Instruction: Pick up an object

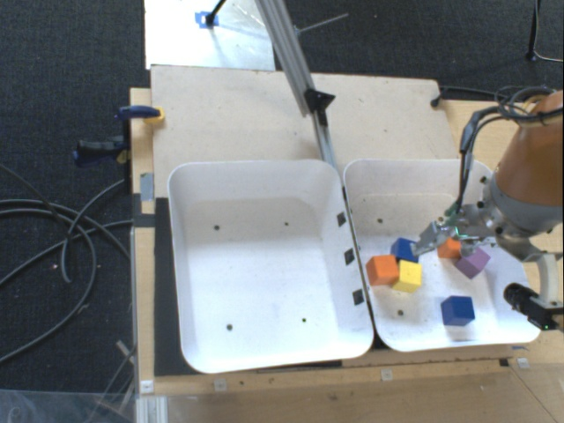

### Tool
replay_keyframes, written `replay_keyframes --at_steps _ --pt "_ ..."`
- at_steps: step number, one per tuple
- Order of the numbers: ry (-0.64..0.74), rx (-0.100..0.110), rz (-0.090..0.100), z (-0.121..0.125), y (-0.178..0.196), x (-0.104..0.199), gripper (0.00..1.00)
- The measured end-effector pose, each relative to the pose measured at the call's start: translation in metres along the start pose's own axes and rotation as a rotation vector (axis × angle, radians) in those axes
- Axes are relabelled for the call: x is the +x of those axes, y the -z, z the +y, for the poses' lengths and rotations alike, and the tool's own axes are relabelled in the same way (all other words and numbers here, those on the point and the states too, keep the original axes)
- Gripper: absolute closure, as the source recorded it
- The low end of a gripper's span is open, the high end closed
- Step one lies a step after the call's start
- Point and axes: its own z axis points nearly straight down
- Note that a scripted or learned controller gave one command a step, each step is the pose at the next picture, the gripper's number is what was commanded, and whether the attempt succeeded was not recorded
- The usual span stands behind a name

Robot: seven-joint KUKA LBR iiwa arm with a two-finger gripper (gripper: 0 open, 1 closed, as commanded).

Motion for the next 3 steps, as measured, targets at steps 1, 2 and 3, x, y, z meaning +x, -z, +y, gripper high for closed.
replay_keyframes --at_steps 1,2,3 --pt "-0.003 0.0 0.0 -0.024 0.003 -0.013 0.0" --pt "0.0 0.0 0.0 0.018 -0.1 -0.009 0.0" --pt "-0.002 -0.019 -0.003 0.02 -0.104 -0.003 0.0"
